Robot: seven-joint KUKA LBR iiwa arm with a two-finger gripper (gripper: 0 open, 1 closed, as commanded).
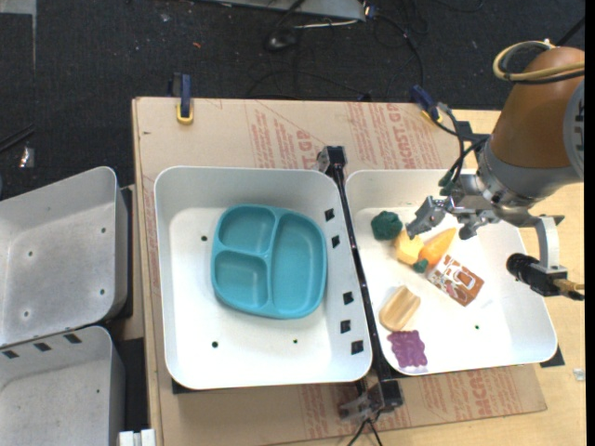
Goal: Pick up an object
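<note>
Orange carrot (437,245) lies under my end effector (444,217); jaws spread wide, empty, poised above the right bin (521,342) to grasp.

A robotics lab: cardboard-topped bench (279,124), clamped bins (cables (390,12) trailing behind).

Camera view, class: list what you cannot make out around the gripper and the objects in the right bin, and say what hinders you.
1. Gripper: finger state unclear in the camera view; small and dark against clutter.
2. Orange object: upper end hidden under the gripper.
3. Yellow object: partly overlapped by the orange one; contact unclear.
4. Brown packet: print too small to read.
5. Arm: cut off by the right edge.
</note>
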